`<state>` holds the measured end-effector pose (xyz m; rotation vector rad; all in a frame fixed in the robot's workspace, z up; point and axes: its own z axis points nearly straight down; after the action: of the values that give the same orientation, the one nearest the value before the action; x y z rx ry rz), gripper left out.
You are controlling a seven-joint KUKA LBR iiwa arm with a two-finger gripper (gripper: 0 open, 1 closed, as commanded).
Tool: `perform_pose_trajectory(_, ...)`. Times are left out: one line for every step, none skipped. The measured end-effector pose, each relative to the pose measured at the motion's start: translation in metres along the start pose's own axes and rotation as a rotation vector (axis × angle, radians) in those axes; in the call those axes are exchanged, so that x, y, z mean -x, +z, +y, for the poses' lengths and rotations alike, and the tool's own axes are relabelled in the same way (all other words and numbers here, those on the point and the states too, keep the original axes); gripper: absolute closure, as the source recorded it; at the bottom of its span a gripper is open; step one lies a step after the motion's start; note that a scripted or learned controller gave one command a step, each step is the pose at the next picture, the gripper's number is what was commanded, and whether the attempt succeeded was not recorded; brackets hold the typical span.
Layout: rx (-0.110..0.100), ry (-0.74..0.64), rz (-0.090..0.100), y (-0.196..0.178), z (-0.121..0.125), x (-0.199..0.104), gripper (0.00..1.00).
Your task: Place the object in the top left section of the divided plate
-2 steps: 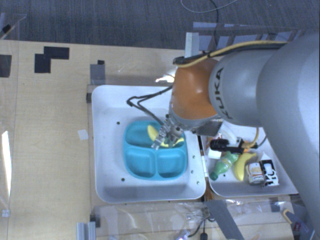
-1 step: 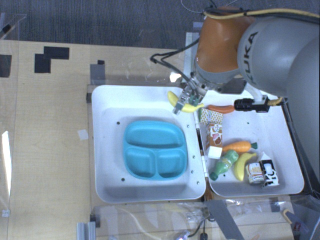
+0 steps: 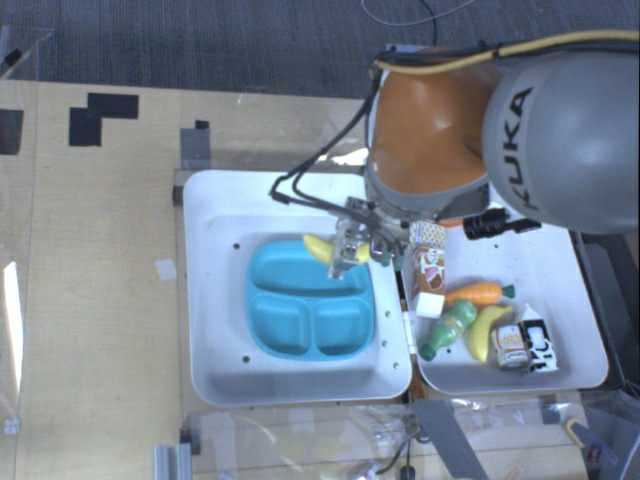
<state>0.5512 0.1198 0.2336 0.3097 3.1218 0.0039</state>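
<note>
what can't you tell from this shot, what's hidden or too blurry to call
- Gripper, camera view: small and blurred over the divided plate; its grip state can't be read.
- Yellow object: partly covered by the gripper; held or merely touching, unclear.
- Plate's upper right section: hidden under the gripper.
- Carton: its top hidden by the arm.
- Can label: too small to read.

Bright, even light from above. Soft shadow inside the left white bin [image 3: 205, 298], along its near wall, and under the blue divided plate [image 3: 312, 313]. Pale glare on the clear sheet [image 3: 15, 288] at the left edge and on the grey arm [image 3: 560, 118]. Slight blur overall; arm large, near the lens, less sharp. Small details at the gripper [image 3: 350, 253] hard to read.
</note>
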Motion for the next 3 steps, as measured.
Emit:
perform_pose_trajectory(0.001, -0.203, -0.001, 0.116, 0.023, -0.061, 1.00)
perform_pose_trajectory(0.002, -0.347, 0.000, 0.042, 0.102, -0.082, 1.00)
perform_pose_trajectory(0.002, -0.486, -0.002, -0.043, 0.103, -0.075, 1.00)
